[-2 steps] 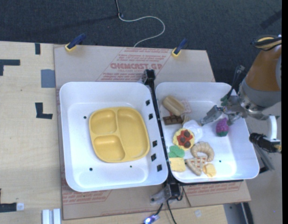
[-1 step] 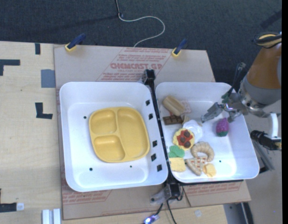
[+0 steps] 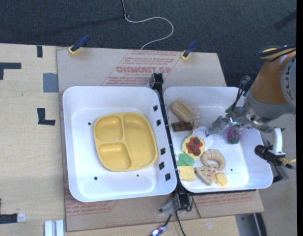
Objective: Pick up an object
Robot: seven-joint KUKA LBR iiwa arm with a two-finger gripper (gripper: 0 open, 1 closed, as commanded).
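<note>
Dark carpet lies beyond the far edge of the bench (image 3: 23,107), which is pale wood with a cardboard sheet clamped under two white bins. The left bin (image 3: 77,181) carries a yellow divided tray (image 3: 125,141) near its middle. The right bin (image 3: 239,178) carries the toy food: a tan bread roll (image 3: 182,110) and a dark brown bar (image 3: 181,127) toward its far left corner, a small pizza round (image 3: 193,144) just beside the dividing wall, a green leafy piece (image 3: 185,159) and a yellow block (image 3: 186,173) below it, a croissant (image 3: 213,157), a waffle wedge (image 3: 206,173) and a small yellow-orange chunk (image 3: 221,180) toward the near edge.

Reaching in from the right edge, the gripper (image 3: 225,123) hangs over the middle of the right bin, near a small purple and green object (image 3: 233,135) that looks like a toy bunch of grapes. Its fingers sit close to that object, but I cannot tell whether they are spread or closed, nor whether anything lies between them.

These pieces are likely hollow moulded plastic: light, stiff, fairly slick, not fragile. Rounded ones such as the croissant or grapes may squirt sideways under a pinch; I would take them across the narrowest width, low and centred. The flat pizza round and waffle wedge lie close to the bin floor and would be harder to get under.
</note>
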